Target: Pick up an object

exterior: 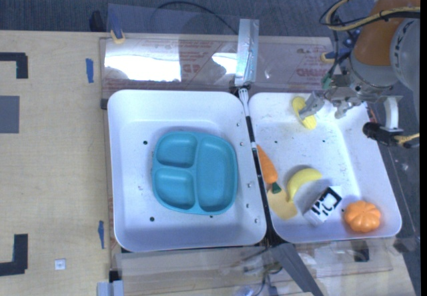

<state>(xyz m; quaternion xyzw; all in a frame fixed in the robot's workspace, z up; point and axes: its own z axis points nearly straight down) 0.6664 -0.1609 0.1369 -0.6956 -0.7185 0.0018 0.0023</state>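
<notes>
Small yellow object (302, 113) at the far end of the right bin (373, 175), just beside the pincer (327, 107) — fingers spread open, one finger (311, 107) touching or overlapping it, not clearly gripped. Nearer in the same bin: a carrot (267, 168) along the left wall, a yellow round piece (301, 181), a white block with black marks (325, 204), an orange pumpkin (362, 216). Left bin (127, 155) with a blue divided plate (195, 171) — both on the tabletop (47, 155).

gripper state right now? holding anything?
Gripper: over the right bin's far end, next to a small yellow object. Open or closed, and whether it's holding it: cannot be told.
</notes>
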